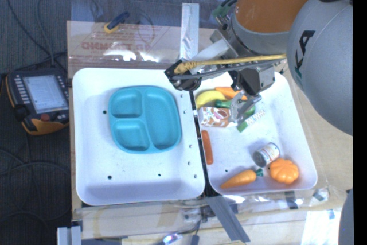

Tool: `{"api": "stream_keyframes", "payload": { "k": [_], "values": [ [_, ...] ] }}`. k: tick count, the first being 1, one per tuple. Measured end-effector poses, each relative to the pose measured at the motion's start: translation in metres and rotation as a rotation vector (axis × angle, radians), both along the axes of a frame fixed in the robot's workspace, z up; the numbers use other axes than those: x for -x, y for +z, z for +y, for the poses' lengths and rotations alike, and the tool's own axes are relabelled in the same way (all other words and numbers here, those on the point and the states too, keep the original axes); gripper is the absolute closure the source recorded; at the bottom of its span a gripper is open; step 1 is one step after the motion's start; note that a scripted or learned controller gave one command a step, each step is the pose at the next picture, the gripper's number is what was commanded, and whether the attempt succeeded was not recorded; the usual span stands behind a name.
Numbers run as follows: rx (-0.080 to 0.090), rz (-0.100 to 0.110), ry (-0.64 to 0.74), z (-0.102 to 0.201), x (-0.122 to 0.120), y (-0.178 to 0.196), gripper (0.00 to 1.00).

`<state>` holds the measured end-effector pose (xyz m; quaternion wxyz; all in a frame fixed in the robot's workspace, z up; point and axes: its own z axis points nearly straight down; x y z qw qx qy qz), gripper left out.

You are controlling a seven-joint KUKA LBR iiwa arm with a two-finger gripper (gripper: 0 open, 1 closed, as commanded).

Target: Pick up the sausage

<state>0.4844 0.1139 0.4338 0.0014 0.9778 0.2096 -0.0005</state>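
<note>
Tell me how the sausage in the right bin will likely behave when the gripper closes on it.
The sausage is thin and rounded, so it may roll or slip sideways when pinched. It lies right along the right bin's left wall, which probably leaves little finger room. It looks like a smooth toy, likely light and fairly stiff.

Even, cool overhead light falls on my bench, and the two shallow white plastic bins (137, 189) come out bright, close to washed out along their rims. My big grey and orange arm (298, 3) looms soft and out of focus at the upper right, casting only a faint shadow beneath it. Glare streaks the clear plastic sheet (123, 43) behind the bins, and fine detail is slightly grainy.
</note>
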Motion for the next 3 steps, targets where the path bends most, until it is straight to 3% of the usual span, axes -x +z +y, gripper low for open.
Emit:
{"api": "stream_keyframes", "payload": {
  "k": [1, 2, 3],
  "values": [
    [0.0, 0.0, -0.075, 0.061, 0.0, -0.027, 0.0],
    [0.002, 0.001, -0.009, 0.049, 0.001, -0.062, 0.0],
    [0.007, 0.003, -0.002, 0.05, 0.0, -0.054, 1.0]
  ]
}}
